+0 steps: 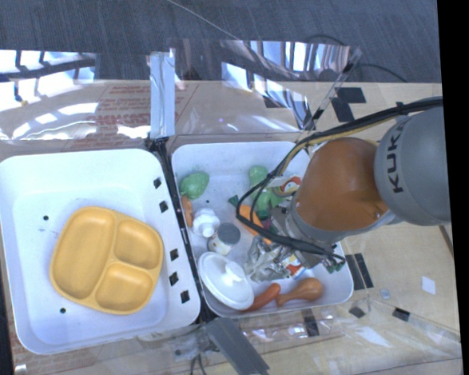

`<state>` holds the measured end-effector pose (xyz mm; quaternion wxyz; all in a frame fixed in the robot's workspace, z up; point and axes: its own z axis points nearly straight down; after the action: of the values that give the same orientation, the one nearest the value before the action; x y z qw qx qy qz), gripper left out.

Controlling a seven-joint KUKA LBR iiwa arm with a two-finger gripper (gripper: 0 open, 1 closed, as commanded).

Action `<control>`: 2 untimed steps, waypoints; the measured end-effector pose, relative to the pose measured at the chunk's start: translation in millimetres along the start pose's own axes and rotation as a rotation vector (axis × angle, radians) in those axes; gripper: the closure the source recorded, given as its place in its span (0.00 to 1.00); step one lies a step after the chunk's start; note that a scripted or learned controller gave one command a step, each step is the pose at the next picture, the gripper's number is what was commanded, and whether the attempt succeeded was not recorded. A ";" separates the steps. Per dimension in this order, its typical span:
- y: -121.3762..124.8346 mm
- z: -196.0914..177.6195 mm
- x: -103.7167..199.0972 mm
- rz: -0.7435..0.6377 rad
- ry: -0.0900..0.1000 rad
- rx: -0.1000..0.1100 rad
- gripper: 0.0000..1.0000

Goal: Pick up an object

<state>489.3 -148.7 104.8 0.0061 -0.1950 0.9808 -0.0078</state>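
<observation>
Two white bins side by side on the surface; left bin (23,261) carrying a yellow divided tray (105,259) near its middle. Right bin (216,153) crowded: green pieces (194,183) toward the far edge, a small white bottle (206,222) by the left wall, a white bowl-like piece (226,282) at the near-left corner, orange-brown items (294,292) along the near edge. Arm (413,170) reaching in from the right, orange band (339,187) over the right half of the right bin; tool (275,256) lowered among the clutter near the bin's middle. Opening of the tool and any hold on an object: cannot tell, hidden among cables and metal parts. No single target identifiable; likely candidates those just beside the tool. For a sound pick: descend straight onto one separated item, close across its narrow side, lift clear of neighbours. Items beneath the wrist concealed; small pieces near the tool too blurred to name.
</observation>
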 end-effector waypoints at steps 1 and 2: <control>-80.7 -14.8 -30.2 0.076 0.007 -0.014 1.00; -76.7 -72.5 -99.5 0.556 0.009 -0.013 1.00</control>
<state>609.4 -180.6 179.6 0.0024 0.0818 0.9966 -0.0006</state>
